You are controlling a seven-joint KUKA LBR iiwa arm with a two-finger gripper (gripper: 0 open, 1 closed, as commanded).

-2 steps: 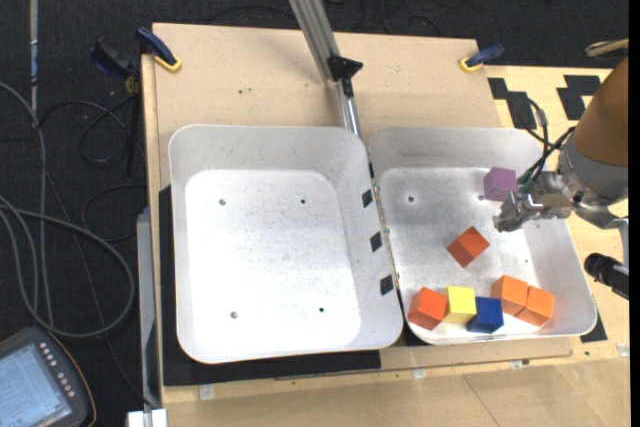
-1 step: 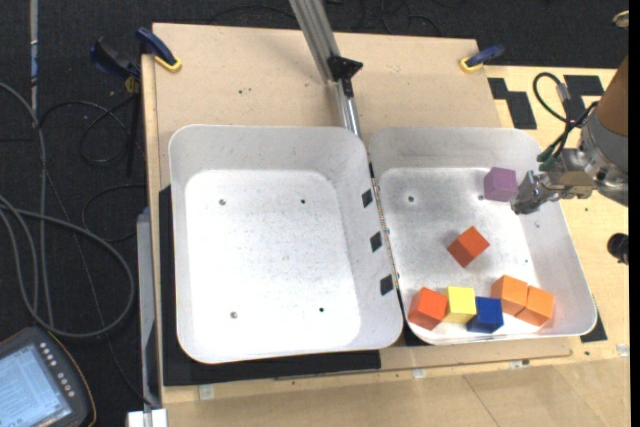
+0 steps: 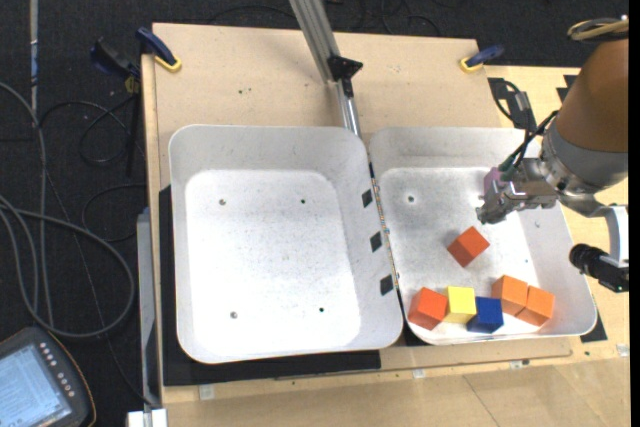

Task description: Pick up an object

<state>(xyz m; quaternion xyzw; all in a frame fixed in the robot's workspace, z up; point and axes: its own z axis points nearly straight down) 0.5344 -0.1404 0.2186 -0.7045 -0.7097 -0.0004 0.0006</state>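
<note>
An orange cube lies alone in the middle of the right bin. Along that bin's near edge sit an orange block, a yellow block, a blue block and two more orange blocks. My gripper hangs over the right bin, just above and to the right of the lone orange cube. Nothing shows between its fingers.
The left bin stands beside the right one, with black clips along the shared wall. A slanted metal pole reaches down to the bins' far junction. Clamps sit at the bench's far corners.
</note>
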